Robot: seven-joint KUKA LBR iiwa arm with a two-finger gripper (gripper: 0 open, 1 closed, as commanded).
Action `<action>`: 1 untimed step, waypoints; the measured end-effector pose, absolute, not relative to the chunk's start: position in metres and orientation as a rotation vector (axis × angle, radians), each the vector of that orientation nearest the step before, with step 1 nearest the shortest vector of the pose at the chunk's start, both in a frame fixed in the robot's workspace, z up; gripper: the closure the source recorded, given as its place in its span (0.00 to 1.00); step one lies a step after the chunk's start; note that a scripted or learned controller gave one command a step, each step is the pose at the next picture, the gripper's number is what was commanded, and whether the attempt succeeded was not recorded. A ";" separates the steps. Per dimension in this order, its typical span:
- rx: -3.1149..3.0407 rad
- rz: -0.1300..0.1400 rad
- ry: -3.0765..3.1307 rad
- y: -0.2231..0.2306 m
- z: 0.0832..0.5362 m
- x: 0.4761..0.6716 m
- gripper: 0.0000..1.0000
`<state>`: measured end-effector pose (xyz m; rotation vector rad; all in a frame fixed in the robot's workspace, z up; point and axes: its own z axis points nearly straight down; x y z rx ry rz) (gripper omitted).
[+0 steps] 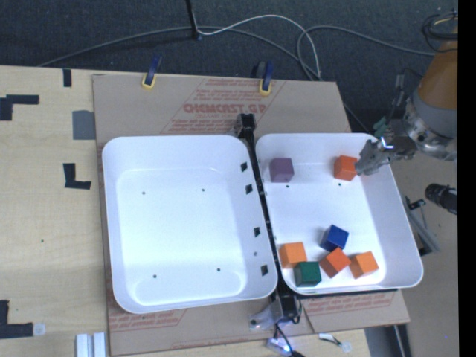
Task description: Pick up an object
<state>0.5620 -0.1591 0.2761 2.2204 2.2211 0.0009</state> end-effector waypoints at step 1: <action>2.218 -0.001 2.228 -0.106 0.259 0.559 1.00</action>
